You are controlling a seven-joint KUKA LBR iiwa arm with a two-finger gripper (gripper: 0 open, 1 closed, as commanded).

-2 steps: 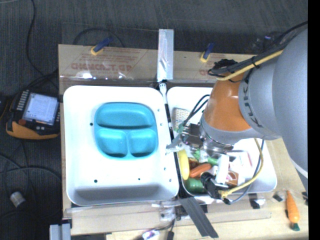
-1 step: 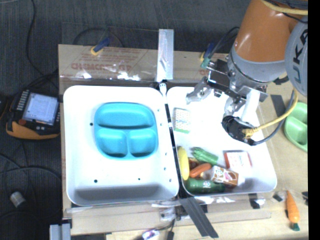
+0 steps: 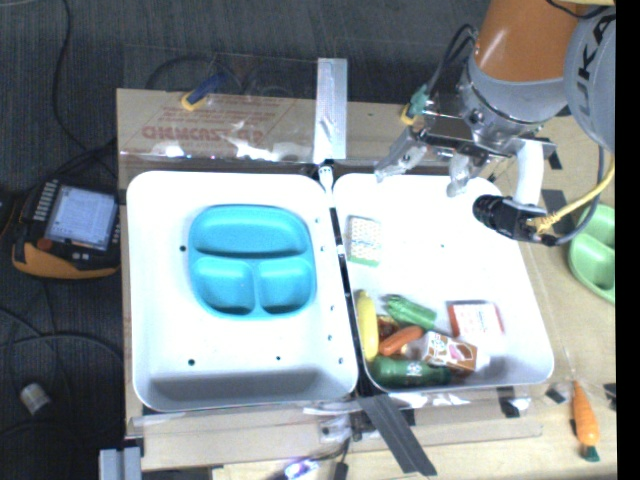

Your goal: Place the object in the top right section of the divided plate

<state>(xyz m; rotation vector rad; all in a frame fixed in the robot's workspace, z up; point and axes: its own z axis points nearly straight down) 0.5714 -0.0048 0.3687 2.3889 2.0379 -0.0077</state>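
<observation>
A blue divided plate (image 3: 252, 259) lies in the left bin (image 3: 160, 358), with one wide section at the top and two smaller ones below. My gripper (image 3: 425, 171) hangs over the far edge of the right bin (image 3: 520, 298), open, with nothing between its fingers (image 3: 392, 162). Several toy foods are piled at the near end of the right bin: a yellow banana (image 3: 367, 324), a green pepper (image 3: 411, 312), an orange carrot (image 3: 399, 340), a dark green cucumber (image 3: 411, 372), a red box (image 3: 474, 320) and a small carton (image 3: 449, 352). A pale green-white packet (image 3: 363, 239) lies apart, near the divider.
A green item (image 3: 598, 253) sits outside the bins at the right edge. A loose orange carrot (image 3: 585, 420) lies on the bench at the lower right. A handheld device (image 3: 72, 225) rests on the floor to the left. Clear plastic sheeting (image 3: 230, 123) lies behind the left bin.
</observation>
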